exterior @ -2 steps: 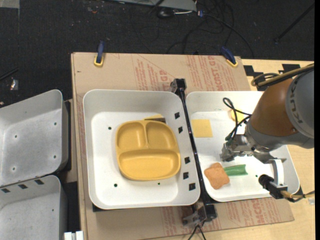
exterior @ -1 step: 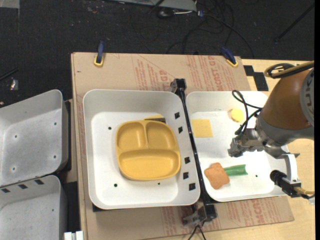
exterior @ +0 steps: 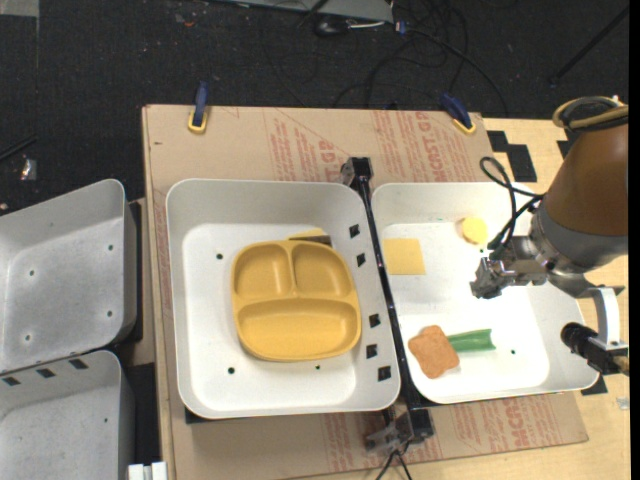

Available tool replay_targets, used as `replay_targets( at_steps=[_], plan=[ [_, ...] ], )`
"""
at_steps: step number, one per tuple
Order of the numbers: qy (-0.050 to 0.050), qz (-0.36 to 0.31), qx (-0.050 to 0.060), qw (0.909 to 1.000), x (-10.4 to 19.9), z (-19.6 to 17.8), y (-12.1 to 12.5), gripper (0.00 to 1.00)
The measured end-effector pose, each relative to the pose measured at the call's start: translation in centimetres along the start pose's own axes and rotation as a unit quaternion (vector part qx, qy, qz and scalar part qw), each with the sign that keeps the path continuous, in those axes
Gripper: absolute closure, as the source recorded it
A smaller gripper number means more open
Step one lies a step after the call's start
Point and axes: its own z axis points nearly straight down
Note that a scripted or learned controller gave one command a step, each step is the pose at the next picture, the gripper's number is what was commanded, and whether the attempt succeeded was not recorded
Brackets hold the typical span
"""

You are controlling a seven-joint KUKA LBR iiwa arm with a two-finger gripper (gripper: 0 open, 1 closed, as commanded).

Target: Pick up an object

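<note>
The green stick lying in the right bin, toward its near side, looks light, stiff and a bit slick; a pinch across its narrow middle seems the safest hold. It is a short bright-green bar, its left end touching a breaded orange patty. A pale yellow square and a small yellow lump lie farther back. The gripper hangs above the bin's middle; I cannot tell its grip state. The left bin holds a yellow divided tray.
</note>
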Motion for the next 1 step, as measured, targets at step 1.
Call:
replay_targets(
  at_steps=[1],
  plan=[
    [0.001,-0.002,0.001,1.0000,4.11,-1.14,2.11,1.00]
  ],
)
